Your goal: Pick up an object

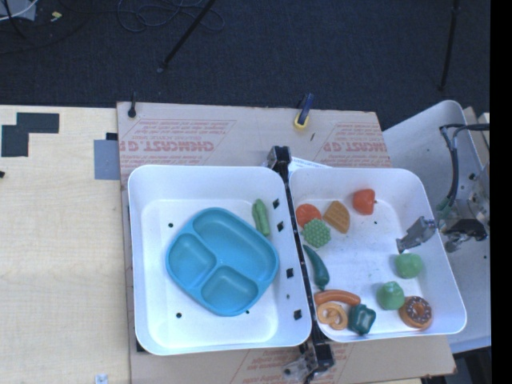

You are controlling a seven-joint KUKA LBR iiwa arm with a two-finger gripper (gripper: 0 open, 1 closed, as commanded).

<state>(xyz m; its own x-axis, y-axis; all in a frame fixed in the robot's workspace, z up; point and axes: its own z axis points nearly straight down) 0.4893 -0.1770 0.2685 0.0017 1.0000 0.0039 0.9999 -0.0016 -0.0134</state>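
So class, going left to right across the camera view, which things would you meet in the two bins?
Blue divided plate → green pickle-like piece → green dimpled ball → red pepper → chocolate doughnut → end effector.

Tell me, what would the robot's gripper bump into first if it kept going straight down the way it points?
Probably the light green toy, which sits just below the gripper in the right bin. Height is hard to judge from above, so it might land on the bin floor beside it.

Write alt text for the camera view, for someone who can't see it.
From the right, a gripper hangs over the right bin beside a green toy; toy foods lie scattered across that bin. The left bin holds a blue divided plate and a green pod.
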